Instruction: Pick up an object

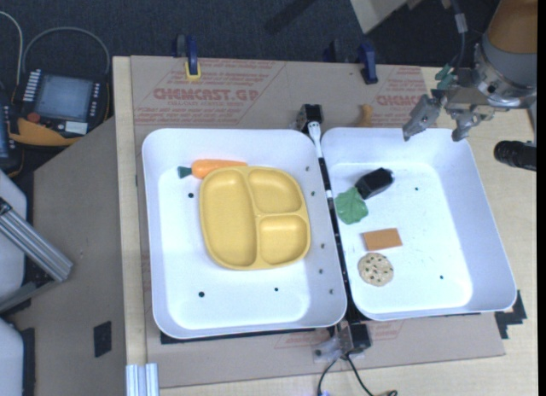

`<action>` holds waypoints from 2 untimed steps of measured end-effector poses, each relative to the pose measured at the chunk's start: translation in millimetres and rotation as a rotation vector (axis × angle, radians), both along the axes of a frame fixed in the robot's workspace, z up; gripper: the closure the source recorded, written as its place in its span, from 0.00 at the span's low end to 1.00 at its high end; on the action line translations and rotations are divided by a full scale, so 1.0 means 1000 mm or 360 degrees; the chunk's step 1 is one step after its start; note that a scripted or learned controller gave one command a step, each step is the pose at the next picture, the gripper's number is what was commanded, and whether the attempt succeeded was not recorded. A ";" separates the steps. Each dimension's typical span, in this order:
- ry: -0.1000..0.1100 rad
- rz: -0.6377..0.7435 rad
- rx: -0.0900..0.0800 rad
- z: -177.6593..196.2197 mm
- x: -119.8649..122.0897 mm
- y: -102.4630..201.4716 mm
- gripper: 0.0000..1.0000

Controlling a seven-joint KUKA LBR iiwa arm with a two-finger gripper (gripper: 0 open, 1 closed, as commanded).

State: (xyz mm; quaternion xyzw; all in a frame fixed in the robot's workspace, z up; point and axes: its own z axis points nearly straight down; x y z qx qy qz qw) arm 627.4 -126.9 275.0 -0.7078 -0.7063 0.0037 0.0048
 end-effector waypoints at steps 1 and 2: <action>-0.0018 0.0004 -0.0003 0.006 0.002 0.000 0.00; -0.0010 0.0002 -0.0001 -0.037 0.004 -0.003 0.00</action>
